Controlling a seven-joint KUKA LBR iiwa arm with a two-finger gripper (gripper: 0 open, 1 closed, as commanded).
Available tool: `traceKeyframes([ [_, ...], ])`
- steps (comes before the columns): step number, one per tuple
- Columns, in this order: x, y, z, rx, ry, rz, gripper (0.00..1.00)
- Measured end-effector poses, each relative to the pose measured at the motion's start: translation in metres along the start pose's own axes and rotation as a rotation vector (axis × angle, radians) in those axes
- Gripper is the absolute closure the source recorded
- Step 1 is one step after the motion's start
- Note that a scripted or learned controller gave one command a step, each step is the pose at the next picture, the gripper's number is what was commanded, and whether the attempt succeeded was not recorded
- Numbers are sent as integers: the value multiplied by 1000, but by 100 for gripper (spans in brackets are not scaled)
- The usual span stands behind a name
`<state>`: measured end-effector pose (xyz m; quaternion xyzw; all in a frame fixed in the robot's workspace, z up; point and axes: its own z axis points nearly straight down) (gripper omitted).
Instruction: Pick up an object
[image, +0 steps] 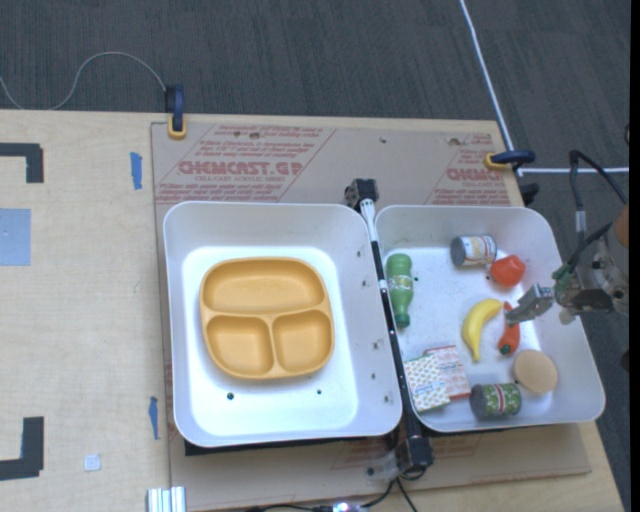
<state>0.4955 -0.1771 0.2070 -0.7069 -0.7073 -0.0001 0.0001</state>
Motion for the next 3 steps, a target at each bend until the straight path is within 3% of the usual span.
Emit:
traceKeyframes([
  [1,29,40,113,-1,-1,1,0],
  [2,30,40,103,-3,-1,1,100],
  [3,101,21,22,-2,0,-1,100],
])
